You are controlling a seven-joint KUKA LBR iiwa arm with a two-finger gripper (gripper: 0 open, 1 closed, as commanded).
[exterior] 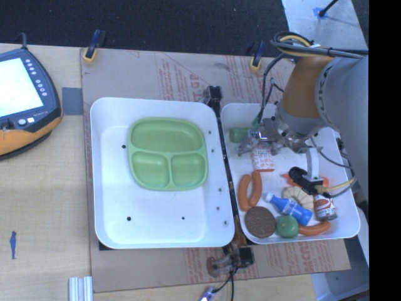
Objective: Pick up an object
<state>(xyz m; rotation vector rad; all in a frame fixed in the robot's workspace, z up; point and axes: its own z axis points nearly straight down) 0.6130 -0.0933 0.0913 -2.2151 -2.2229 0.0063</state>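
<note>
I'm hovering my gripper point(262, 144) low in the right bin point(348, 232), above the carton point(263, 160), lining up a pick; finger state unreadable.

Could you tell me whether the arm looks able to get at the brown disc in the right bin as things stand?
Probably yes. The brown disc lies uncovered near the right bin's front edge, with nothing on top of it. The tool sits over the same bin's far end, though sausages and a green ball crowd it.
</note>
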